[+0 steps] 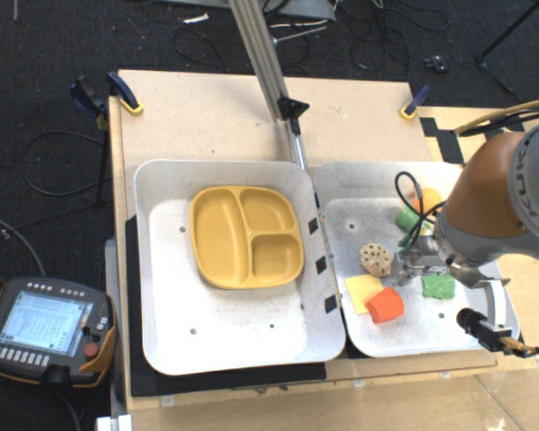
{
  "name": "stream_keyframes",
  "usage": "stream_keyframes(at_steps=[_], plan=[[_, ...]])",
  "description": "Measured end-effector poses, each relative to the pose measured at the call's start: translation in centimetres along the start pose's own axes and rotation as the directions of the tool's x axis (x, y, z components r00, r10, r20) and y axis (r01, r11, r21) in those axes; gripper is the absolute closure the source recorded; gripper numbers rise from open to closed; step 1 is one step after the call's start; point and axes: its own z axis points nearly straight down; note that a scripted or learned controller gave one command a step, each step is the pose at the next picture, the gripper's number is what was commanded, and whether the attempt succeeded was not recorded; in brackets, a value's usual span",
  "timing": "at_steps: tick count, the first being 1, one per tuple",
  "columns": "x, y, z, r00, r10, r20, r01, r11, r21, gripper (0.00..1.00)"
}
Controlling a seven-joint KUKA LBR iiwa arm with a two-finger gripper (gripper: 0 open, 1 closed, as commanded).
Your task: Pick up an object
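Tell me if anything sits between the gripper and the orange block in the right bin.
Nothing visible does. The gripper hangs over the right bin, with the orange block just below and left of it in the camera view. The cookie and yellow piece lie beside that path, not across it.

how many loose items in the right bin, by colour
Yellow: 1, the flat yellow block
Orange-red: 1, the orange-red block
Tan: 1, the speckled cookie
Green: 2, the green piece and a green piece partly behind the arm
Orange: 1, the orange item, partly hidden
Total: 6
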Motion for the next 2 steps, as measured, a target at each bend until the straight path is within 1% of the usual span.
stream_keyframes(at_steps=[1, 2], plan=[[0.5, 0.0, -4.4, 1.000, -0.004, 0.001, 0.004, 1.000, -0.004, 1.00], [0.5, 0.1, -9.7, 1.000, -0.004, 0.002, 0.004, 1.000, -0.005, 1.00]])
